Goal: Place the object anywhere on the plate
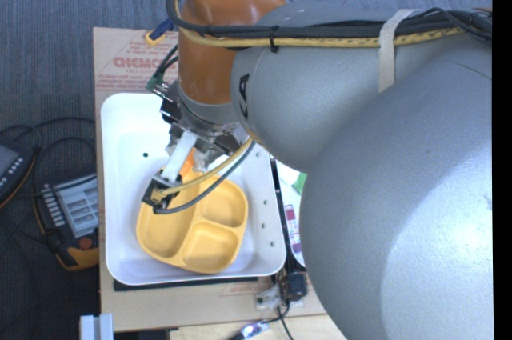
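Gripper (198,157) low over the left bin (120,170), at the far rim of the plate (210,233)

We see the object (187,164) as a small orange sliver just beside the gripper, mostly hidden under the wrist; we cannot tell whether the gripper is clamped on it or loose. The yellow plate lies just nearward of that sliver in the view, its three wells bare. We judge the move needs a short nearward shift across the rim; the object's long axis is unreadable
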